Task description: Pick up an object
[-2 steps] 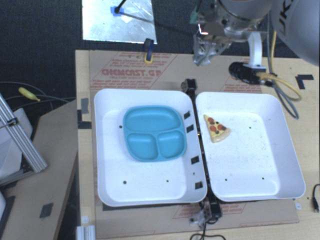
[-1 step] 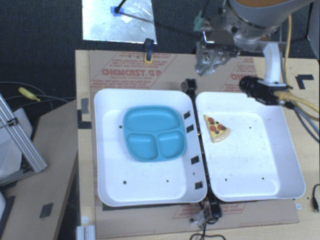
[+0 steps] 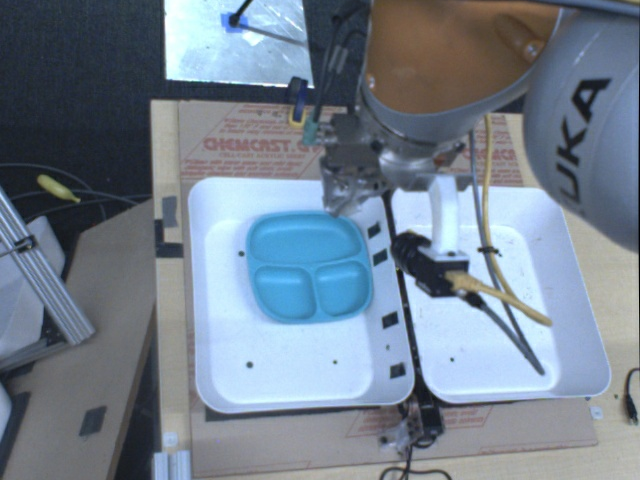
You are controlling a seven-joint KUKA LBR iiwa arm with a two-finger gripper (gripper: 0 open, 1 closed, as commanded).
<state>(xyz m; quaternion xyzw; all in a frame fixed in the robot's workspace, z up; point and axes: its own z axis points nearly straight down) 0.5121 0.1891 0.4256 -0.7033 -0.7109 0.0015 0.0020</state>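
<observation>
One blue three-section plate [image 3: 308,280] lies in the left bin [image 3: 222,368], beside the right bin [image 3: 560,358]. The hand [image 3: 345,196] is blurred at the plate's far rim; whether it is spread or pressed together, I cannot tell.

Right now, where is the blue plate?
In the camera view, the blue plate lies near the middle of the bin on the view's left, with the gripper at its far right corner.

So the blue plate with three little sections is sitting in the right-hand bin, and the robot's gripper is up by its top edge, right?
Not quite. The camera view shows the blue divided plate lying in the left-hand bin, not the right-hand one. The rest is as you said: it has three sections, and the gripper is up by its top edge.
</observation>
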